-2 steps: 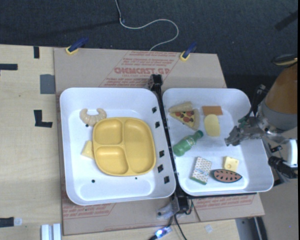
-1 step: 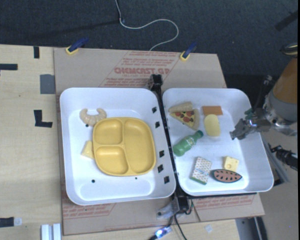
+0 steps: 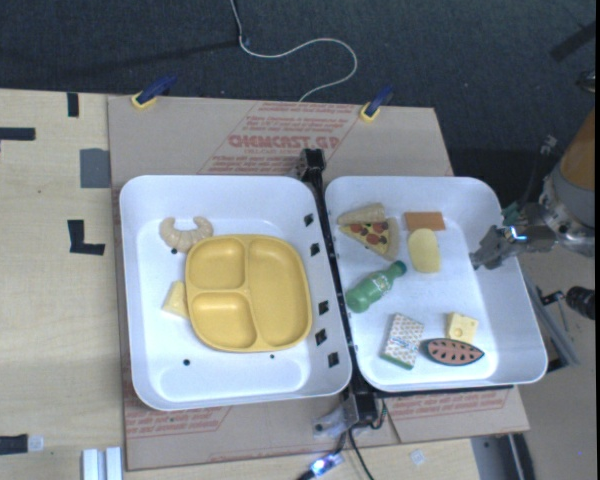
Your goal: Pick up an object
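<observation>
The right bin [image 3: 500, 308] holds several toy foods: a pizza slice [image 3: 369, 230], an orange cracker [image 3: 424, 222], a yellow piece [image 3: 425, 251], a green bottle [image 3: 373, 286], a patterned block [image 3: 403, 340], a cheese cube [image 3: 462, 326] and a watermelon slice [image 3: 452, 352]. My gripper [image 3: 492, 247] hangs at the right bin's right edge, to the right of the yellow piece and above the cheese cube. Nothing shows between its fingers, and their spread is too small to read.
The left bin [image 3: 140, 268] carries a yellow divided plate [image 3: 248, 292], a beige croissant-like piece [image 3: 184, 232] and a yellow wedge [image 3: 175, 299] partly under the plate. A black divider clip [image 3: 312, 163] sits between the bins. Cardboard lies beneath.
</observation>
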{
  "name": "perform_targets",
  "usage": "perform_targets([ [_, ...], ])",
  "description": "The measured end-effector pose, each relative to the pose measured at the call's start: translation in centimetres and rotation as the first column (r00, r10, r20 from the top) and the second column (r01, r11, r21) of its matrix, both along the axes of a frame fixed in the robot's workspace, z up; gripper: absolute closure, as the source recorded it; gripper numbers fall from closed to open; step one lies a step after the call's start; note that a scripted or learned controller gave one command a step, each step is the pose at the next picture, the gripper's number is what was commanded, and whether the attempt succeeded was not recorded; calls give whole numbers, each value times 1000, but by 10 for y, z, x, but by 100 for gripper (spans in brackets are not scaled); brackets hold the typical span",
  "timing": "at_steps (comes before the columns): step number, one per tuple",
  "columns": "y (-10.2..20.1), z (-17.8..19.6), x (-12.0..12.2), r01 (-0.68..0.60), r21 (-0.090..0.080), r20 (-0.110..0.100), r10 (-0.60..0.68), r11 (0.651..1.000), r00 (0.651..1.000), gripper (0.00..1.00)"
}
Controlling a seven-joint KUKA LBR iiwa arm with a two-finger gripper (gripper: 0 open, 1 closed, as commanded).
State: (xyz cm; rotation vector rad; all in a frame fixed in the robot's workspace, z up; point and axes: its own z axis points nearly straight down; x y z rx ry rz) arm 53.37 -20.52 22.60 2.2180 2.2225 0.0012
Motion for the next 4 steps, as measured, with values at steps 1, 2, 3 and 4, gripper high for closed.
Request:
perform_targets([
  [1,56,-10,13,-4,1,-3,4,1000,1000,100],
  [2,118,-10,14,-6,3,-4,6,1000,1000,100],
  [3,166,-11,33,-5,2,-3,5,1000,1000,100],
  [4,171,8,23,0,1,-3,0,1000,1000,100],
])
